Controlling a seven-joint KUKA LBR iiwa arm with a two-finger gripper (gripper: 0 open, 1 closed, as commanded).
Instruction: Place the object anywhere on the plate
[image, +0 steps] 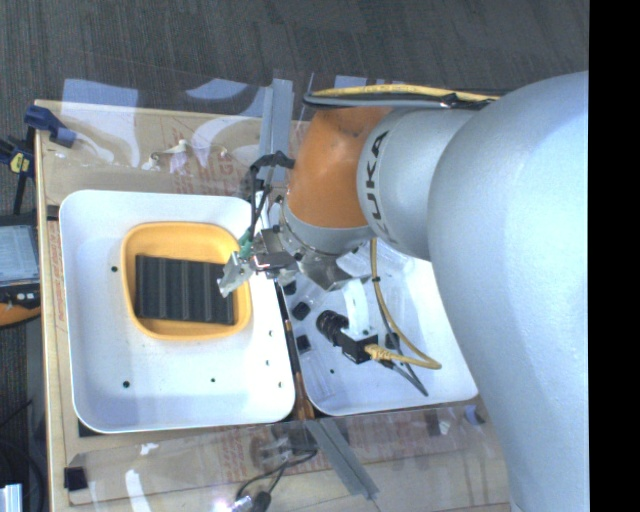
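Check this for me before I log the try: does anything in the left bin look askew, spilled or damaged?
Nothing stands out. The black ribbed object lies flat inside the yellow plate, roughly square with its rim, in the left bin. The claw hangs over the plate's right edge.

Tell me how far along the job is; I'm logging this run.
Looks nearly done: the black ribbed block lies inside the yellow plate in the left bin. In hand: the gripper hangs at the plate's right edge, by the block's end; whether it grips the block is unclear. Left: letting go, if needed, and pulling clear.
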